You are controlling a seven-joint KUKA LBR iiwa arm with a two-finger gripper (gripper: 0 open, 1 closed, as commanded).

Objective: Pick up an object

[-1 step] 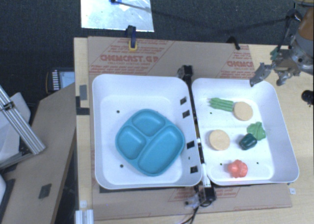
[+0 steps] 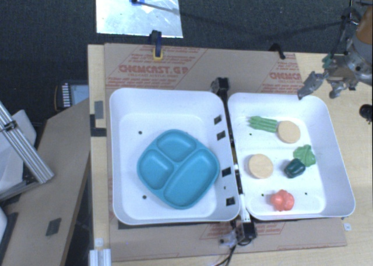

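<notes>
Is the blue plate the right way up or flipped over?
Right way up. The blue plate lies flat in the left bin, and you can see its three sunken compartments facing up.

A robotics lab test bench: two white bins [image 2: 169, 99] sit on a cardboard sheet [image 2: 175, 64] clamped to the bench, beside aluminium framing [image 2: 20, 142], loose cables [image 2: 303, 32] and a foil-like sheet [image 2: 140, 3] on dark carpet [image 2: 46, 20]; toy food [image 2: 282, 199] fills one bin.

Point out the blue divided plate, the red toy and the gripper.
blue divided plate [image 2: 178, 169]: camera view, centre ridge.
red toy [image 2: 282, 199]: camera view, middle of body.
gripper [image 2: 324, 86]: camera view, between the fingertips.
</notes>
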